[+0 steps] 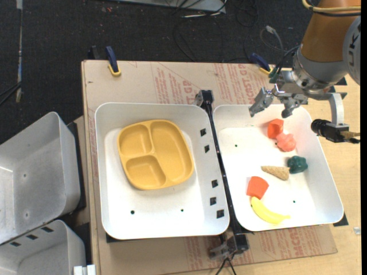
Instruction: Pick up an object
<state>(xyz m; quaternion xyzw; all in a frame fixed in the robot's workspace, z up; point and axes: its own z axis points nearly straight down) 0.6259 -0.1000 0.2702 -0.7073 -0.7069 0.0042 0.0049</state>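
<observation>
Gripper (pixel 274 105) positioned above the far edge of the right bin (pixel 321 211), fingers (pixel 257 106) spread apart, nothing between them. Arm (pixel 327 44) entering from upper right, orange band visible above the wrist.

Right bin contents:
- red block (pixel 275 128) just below the gripper, not touching it
- pink piece (pixel 286 142) touching the red block's lower side
- dark green item (pixel 297 164) near the right wall, shape unclear, possibly a toy vegetable
- tan cone (pixel 276 172) lying flat, left of the green item
- orange-red piece (pixel 257 187) below the cone
- yellow banana (pixel 268 212) just beside the orange-red piece, near the front wall

Left bin (pixel 109 211): yellow divided plate (pixel 155 153), three compartments, resting flat at centre.

Both bins on a cardboard sheet (pixel 149 79).
</observation>
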